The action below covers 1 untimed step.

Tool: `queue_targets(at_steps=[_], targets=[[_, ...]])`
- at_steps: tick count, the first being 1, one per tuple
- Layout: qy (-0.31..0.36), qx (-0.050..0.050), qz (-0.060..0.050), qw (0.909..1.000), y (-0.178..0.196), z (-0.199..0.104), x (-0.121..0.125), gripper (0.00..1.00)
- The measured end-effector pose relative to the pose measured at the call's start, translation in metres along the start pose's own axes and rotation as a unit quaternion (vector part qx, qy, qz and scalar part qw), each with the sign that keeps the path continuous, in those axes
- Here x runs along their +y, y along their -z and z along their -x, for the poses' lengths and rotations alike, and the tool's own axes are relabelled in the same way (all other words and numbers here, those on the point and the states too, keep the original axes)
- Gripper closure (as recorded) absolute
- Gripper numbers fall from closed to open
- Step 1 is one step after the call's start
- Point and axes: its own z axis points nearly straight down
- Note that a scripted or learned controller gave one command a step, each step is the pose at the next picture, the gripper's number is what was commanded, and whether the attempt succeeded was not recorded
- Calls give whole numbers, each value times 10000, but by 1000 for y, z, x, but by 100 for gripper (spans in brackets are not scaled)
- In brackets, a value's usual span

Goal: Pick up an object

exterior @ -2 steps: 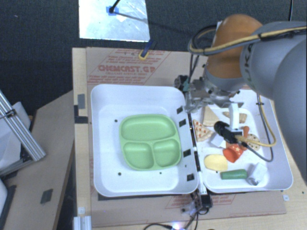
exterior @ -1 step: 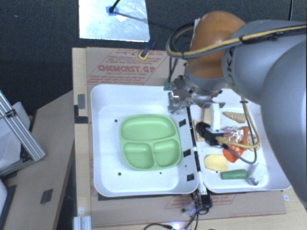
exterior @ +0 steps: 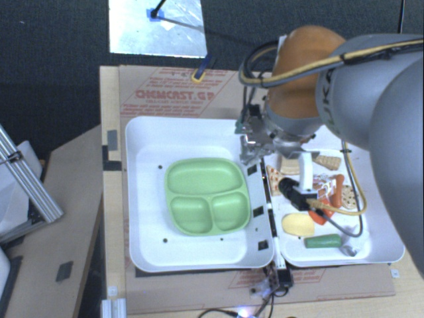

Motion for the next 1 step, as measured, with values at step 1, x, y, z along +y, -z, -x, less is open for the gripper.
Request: queue_targets(at_steps=[1], targets=[[20,6,15,10000,11,-4,6,100]])
